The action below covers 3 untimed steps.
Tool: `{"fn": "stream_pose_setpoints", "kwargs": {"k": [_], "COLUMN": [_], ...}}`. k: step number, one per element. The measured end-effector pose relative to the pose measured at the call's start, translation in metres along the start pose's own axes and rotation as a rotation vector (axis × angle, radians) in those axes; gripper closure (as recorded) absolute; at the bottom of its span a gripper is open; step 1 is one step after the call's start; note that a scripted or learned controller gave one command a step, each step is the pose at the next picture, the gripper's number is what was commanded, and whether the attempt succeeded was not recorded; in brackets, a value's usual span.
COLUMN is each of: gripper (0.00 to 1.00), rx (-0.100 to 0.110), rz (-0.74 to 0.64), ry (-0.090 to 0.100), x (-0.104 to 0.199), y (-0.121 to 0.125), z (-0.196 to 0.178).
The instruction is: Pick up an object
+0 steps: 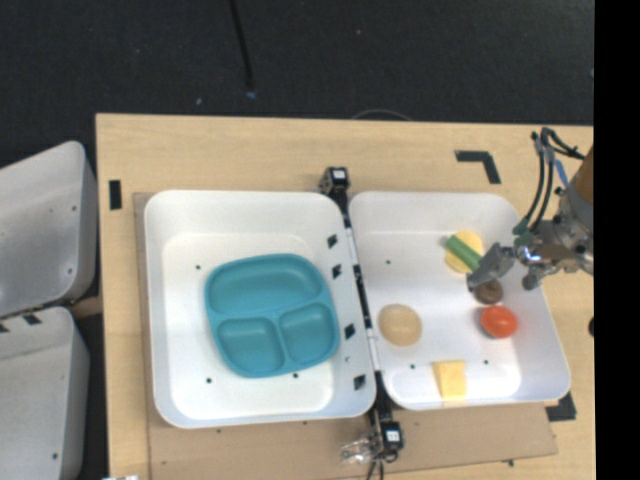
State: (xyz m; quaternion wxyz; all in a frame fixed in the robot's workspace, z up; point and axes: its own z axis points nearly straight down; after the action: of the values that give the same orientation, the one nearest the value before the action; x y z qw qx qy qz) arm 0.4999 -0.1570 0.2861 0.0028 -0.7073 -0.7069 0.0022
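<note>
My arm reaching in from the right over the right bin (pixel 520 373), gripper (pixel 488 276) low above a brown object (pixel 488 291), grip state unclear, red ball (pixel 498 321) just beside.

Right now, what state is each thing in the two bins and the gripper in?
Teal tray: flat in the left bin, compartments bare.
Gripper: low in the right bin, at a brown object; hold unclear.
Yellow-green item: lying loose.
Red ball: resting loose.
Tan round: resting loose.
Yellow block: lying flat.
</note>
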Motion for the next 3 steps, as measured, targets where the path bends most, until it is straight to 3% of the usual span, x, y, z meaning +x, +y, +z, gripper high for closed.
{"fn": "stream_pose_setpoints", "kwargs": {"k": [1, 3], "gripper": [0.0, 0.0], "rx": [-0.009, -0.005], "rz": [-0.002, 0.003], "ry": [-0.002, -0.002], "x": [0.0, 0.005], "y": [0.002, -0.003], "z": [-0.005, 0.082]}}
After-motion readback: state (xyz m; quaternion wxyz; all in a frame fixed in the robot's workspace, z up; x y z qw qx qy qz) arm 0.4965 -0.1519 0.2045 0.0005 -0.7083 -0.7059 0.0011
